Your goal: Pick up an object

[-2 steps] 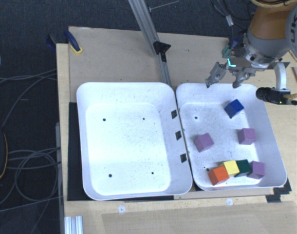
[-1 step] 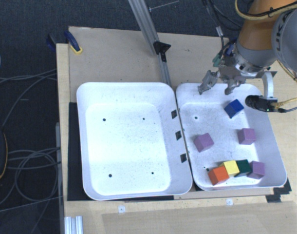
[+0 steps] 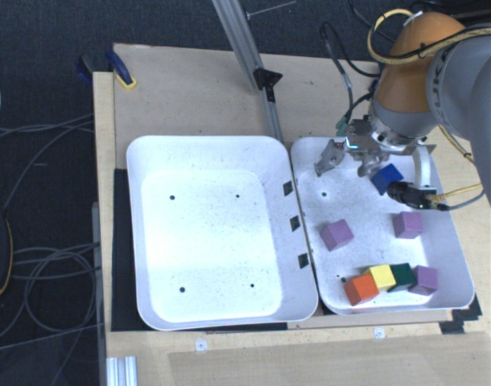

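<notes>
My gripper (image 3: 348, 161) hangs over the far end of the right bin (image 3: 451, 240), open, with nothing between its two fingers (image 3: 328, 158). A blue block (image 3: 386, 177) lies just to the right of the right finger, close to or touching it, outside the gap. On the bin floor sit a purple block (image 3: 336, 234) near the middle and a second purple block (image 3: 407, 224) to the right. Along the near rim is a row of blocks: orange (image 3: 361, 288), yellow (image 3: 381, 277), green (image 3: 402, 274) and a third purple one (image 3: 427, 278).
The left bin (image 3: 149, 215) stands beside the right one, joined by black clips (image 3: 295, 222). A slanted metal pole (image 3: 245, 47) rises behind the bins. Cables (image 3: 463, 193) trail from the wrist across the right bin's far right side.
</notes>
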Robot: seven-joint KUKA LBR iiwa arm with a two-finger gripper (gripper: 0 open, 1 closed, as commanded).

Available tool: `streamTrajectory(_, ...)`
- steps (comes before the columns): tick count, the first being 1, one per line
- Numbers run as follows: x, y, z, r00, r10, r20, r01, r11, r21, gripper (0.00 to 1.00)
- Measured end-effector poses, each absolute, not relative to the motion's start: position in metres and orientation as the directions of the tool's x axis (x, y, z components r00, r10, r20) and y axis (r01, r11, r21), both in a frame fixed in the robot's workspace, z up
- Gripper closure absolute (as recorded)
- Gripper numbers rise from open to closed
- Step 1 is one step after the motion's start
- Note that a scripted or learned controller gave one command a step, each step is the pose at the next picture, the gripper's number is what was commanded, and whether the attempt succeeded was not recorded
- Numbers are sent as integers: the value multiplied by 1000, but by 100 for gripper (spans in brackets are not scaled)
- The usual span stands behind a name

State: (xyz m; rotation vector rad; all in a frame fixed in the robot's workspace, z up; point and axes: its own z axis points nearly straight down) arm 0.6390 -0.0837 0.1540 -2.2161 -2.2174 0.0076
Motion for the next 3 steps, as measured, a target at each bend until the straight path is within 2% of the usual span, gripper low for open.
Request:
streamTrajectory(1,638,-83,101,0,1000,1,1000,0,-6,0)
streamTrajectory(2,640,-83,116,0,1000,2,1000,0,2,100)
streamTrajectory(3,653,-83,171,-2,1000,0,1000,2,7,100)
